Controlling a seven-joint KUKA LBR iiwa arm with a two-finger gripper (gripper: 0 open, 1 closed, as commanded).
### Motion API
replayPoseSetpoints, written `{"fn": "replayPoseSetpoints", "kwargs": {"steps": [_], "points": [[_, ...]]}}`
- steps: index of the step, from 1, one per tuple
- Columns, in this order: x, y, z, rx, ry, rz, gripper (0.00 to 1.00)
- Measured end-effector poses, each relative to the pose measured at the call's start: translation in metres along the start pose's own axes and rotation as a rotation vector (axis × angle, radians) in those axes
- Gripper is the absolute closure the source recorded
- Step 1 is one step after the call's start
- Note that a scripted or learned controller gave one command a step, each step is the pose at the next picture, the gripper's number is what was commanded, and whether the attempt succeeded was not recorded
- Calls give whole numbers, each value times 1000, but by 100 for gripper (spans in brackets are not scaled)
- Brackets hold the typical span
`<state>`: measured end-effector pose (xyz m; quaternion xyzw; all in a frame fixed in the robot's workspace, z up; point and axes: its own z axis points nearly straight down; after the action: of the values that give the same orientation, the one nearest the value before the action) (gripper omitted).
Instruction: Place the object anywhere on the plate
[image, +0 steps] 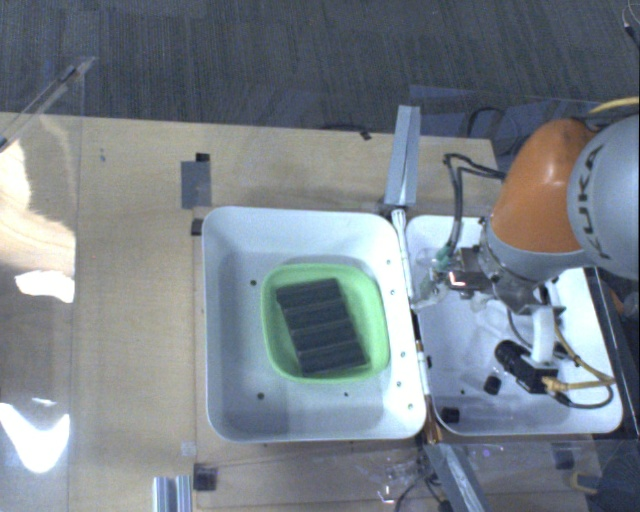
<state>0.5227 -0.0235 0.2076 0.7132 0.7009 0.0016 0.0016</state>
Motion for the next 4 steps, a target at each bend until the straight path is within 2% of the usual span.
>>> {"fn": "replayPoseSetpoints", "kwargs": {"steps": [1, 2, 3, 4], "points": [[-62, -33, -49, -4, -1, 24, 0], [-14, -33, -23, 0, 1, 138, 0], [-107, -32, -5, 0, -1, 152, 0], [-106, -30, -16, -7, -1, 147, 100]]}}
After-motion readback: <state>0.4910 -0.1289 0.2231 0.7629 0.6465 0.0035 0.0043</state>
